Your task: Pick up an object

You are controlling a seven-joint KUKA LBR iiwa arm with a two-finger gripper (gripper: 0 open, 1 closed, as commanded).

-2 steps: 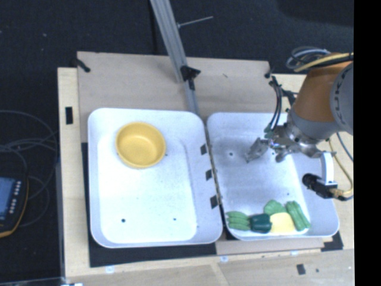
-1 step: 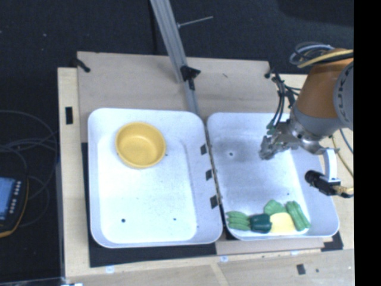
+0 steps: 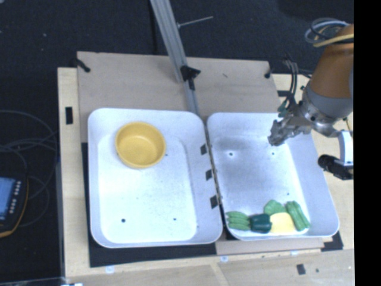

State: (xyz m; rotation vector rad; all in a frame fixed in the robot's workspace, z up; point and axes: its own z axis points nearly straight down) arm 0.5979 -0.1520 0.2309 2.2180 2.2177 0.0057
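Likely the tool (image 3: 277, 137) (whether spread or closed I cannot tell) will slip among the green and yellow toy pieces (image 3: 269, 217), which lie bunched well below it against the right bin's (image 3: 250, 159) near wall.

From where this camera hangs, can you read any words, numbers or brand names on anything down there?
None can be read.
The handheld screen device at the left edge glows blue, but anything on it is too blurred to read.
The yellow bowl, white bins and green pieces carry no visible lettering.
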